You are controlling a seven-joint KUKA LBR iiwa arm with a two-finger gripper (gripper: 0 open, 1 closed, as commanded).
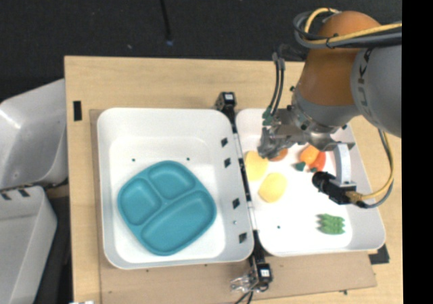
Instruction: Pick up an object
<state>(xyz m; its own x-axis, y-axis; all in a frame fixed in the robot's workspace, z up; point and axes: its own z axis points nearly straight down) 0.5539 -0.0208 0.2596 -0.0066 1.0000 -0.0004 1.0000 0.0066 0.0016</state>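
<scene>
Camera view, smooth teal sectioned plate [167,207], rounded yellow lump [272,187], fingers' [272,150] state unclear

Light wooden bench [152,79] set on dark, speckled floor [101,5]. Thin dark cable [161,1] runs across floor above bench. White casing [30,135] at left edge, butting the bench side. Even overhead light, soft shadows.

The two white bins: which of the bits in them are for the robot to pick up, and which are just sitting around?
For the job:
- gripper, low in the right bin
- yellow pieces
- orange piece
- green piece

Just lying about:
- blue divided plate in the left bin
- black clips between the bins
</scene>
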